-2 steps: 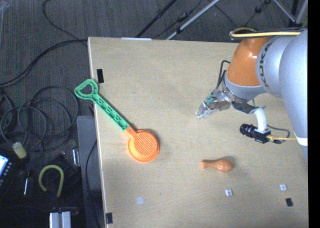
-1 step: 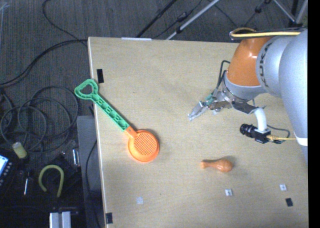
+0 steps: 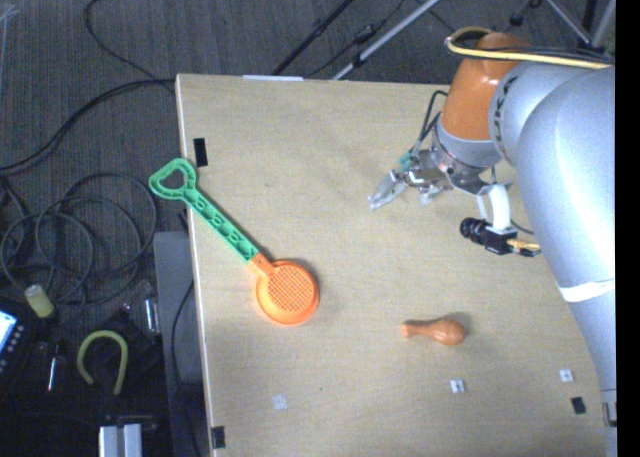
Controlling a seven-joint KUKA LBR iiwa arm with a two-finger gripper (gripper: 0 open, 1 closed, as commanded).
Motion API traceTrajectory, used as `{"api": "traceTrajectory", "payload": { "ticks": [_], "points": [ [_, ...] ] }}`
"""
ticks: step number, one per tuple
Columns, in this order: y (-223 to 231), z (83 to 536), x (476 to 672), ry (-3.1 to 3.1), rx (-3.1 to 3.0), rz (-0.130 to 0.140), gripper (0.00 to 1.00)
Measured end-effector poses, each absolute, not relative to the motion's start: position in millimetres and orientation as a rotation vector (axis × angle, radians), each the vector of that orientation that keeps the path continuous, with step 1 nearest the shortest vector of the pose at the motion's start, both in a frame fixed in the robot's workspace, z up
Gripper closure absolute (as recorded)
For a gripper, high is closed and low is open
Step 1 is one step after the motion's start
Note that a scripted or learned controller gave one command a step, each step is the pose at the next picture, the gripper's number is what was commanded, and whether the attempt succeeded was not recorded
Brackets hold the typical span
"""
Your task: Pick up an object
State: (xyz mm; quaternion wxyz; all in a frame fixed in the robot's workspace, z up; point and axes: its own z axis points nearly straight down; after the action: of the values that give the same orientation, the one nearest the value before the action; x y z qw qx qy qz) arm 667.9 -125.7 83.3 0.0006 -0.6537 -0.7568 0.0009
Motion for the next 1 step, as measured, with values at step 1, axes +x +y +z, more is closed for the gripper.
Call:
{"api": "traceTrajectory", "payload": {
  "ticks": [1],
  "points": [
    [-125.9,92.5,668.0,-2.379,-2.054,0.008,1.0]
  ]
}}
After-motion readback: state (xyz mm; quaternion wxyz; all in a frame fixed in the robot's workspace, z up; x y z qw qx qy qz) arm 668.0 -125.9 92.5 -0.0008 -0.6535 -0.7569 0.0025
